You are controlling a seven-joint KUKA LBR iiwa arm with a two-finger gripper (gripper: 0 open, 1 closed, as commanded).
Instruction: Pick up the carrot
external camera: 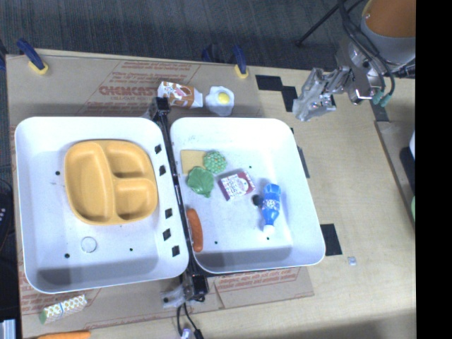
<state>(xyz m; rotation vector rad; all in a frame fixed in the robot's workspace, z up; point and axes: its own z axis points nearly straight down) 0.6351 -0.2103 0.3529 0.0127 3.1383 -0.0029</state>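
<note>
Camera view | gripper (308,106) grip state unclear | carrot (195,229) in right bin (304,189) | cardboard (134,83) reads "CHEMCAST"

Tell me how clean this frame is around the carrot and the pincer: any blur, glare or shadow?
Camera view: the carrot is fairly sharp, evenly lit, against the right bin's left wall; the pincer above the bin's far right corner is soft and blurred, its detail hard to read; the white bin floors are bright but not blown out, with faint shadow along their near walls.
</note>
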